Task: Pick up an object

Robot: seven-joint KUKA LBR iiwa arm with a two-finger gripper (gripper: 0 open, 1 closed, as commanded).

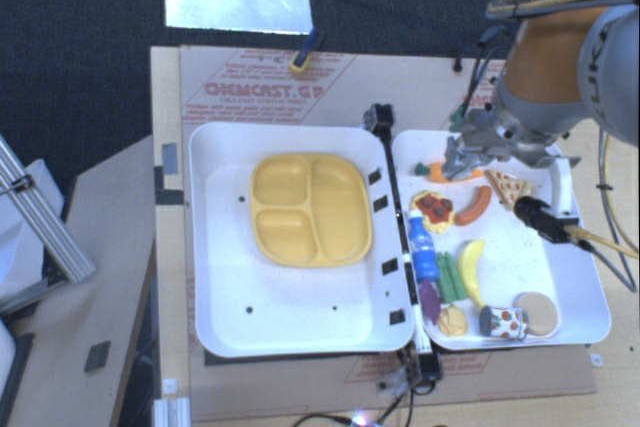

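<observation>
From my seat I see the pincer (462, 158) low over the far left corner of the right bin (585, 290), right above an orange carrot-like piece (447, 175); I cannot tell how it is set. Near it lie a pizza slice (507, 186), a sausage (474, 205) and a red-topped round piece (434, 210). A blue bottle (421, 250) lies along that bin's left wall, a banana (470, 270) beside it. The left bin (215, 305) holds a yellow divided plate (308, 210) toward its far side.
</observation>
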